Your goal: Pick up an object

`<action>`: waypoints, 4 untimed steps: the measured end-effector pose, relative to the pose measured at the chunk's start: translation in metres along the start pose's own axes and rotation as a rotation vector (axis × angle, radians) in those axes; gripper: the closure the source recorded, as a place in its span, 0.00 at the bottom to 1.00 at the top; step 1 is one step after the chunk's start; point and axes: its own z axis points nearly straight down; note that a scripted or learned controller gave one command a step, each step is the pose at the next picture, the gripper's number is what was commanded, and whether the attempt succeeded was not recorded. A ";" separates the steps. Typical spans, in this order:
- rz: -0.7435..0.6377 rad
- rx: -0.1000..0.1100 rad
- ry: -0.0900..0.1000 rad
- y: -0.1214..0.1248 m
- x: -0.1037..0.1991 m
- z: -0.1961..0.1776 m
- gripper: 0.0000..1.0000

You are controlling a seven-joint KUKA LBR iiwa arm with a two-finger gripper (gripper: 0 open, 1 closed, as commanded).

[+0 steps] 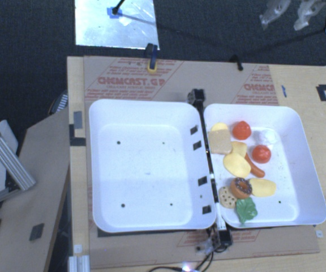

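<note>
My gripper (289, 13) hangs at the top right, high above the bench, with its two pale fingers spread apart and nothing between them. Far below it, the right bin (301, 152) holds several toy foods: two red tomatoes (241, 130) (261, 153), a tan bread slice (220, 141), a yellow chip-like piece (236, 164), an orange sausage (254, 167), a chocolate doughnut (241, 187), a yellow lemon-like piece (263, 187), a cookie (226, 197), a green leafy piece (245, 210) and a white lump (265, 135).
The left bin (146, 163) lies beside the right one, joined by black clips along the divider (207, 169). A shiny metal sheet (116, 16) lies at the back left. An aluminium frame (1, 157) juts in at the left edge.
</note>
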 end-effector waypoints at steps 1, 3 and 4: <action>-0.003 -0.004 -0.001 0.000 0.000 -0.012 1.00; -0.007 -0.008 -0.002 0.000 0.001 -0.023 1.00; 0.007 0.002 -0.001 -0.011 -0.083 0.001 1.00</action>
